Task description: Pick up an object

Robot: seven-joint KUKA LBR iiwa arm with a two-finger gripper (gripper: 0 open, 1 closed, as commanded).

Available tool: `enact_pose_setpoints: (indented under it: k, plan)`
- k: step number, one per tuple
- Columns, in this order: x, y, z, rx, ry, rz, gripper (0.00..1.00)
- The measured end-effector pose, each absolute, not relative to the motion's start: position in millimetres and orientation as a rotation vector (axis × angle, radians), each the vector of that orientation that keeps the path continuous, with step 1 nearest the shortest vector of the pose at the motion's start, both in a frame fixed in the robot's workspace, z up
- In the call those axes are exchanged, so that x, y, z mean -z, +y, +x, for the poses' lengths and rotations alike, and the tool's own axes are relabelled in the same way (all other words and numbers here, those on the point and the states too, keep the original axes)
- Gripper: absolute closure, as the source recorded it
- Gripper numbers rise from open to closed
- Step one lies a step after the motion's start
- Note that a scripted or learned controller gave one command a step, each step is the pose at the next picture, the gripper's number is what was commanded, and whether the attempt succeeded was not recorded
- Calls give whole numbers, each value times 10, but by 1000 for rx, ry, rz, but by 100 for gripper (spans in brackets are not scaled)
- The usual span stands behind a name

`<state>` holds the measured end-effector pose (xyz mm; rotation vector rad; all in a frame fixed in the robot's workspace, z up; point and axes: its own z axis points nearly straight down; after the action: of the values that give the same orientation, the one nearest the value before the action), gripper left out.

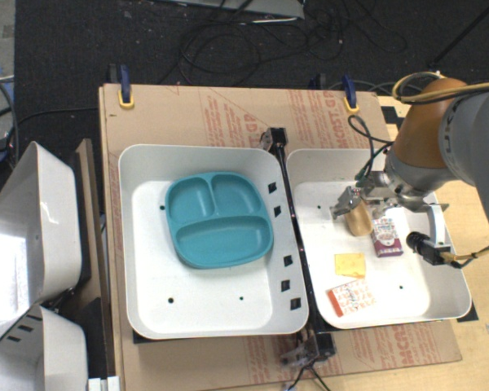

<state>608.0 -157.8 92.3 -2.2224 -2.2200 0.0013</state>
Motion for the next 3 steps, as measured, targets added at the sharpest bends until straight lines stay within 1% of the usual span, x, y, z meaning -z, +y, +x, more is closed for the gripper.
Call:
enact_pose_setpoints:
  k: [1,2,3]
  plan:
    - [-1026,-1578,6084,0,-2221,-2223,100]
    - [-1544,-1536,5996,2,-2222,-2224,100]
    - [-2146,-1479,6069,5,-2230,-2221,100]
